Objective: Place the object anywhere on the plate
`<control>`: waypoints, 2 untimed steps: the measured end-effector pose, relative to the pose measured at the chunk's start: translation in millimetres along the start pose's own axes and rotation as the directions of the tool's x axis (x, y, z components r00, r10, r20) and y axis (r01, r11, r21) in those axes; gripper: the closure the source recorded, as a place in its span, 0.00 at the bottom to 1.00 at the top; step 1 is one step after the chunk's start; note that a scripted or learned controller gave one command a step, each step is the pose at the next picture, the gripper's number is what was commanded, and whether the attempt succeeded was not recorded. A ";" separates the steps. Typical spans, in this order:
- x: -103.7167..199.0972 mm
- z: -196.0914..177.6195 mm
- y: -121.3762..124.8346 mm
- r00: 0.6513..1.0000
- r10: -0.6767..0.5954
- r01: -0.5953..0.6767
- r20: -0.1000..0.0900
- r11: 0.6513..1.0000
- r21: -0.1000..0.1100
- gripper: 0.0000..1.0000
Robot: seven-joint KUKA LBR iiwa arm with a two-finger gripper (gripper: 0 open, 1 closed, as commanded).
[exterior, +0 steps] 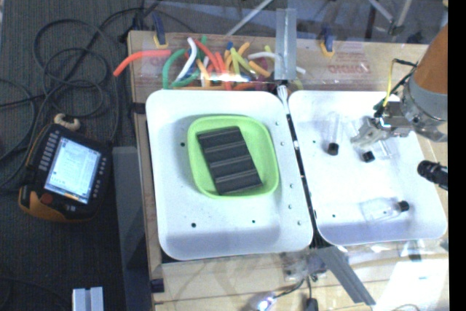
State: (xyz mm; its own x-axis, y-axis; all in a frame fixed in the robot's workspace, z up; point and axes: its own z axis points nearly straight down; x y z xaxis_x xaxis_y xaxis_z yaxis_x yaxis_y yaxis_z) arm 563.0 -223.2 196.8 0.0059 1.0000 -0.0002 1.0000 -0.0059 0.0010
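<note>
Hovering over the right bin [429, 226], claw [375, 129], its opening impossible to judge.

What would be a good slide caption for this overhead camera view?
Dark ridged block lies on the green plate in the left bin; the end effector is over the right bin.

A lime-green plate [268, 156] holds a dark grey ribbed block [229, 159] in a white bin [167, 178].
</note>
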 end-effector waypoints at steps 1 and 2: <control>0.1 0.0 0.0 1.000 0.000 0.000 0.000 1.000 0.000 0.00; 3.6 -78.9 -13.0 1.000 0.013 -0.013 0.002 1.000 -0.001 0.00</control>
State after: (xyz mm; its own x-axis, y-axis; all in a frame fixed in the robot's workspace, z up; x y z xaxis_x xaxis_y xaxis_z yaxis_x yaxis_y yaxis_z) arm 550.0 -219.5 275.7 0.0186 0.9998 -0.0022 0.9998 -0.0186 0.0022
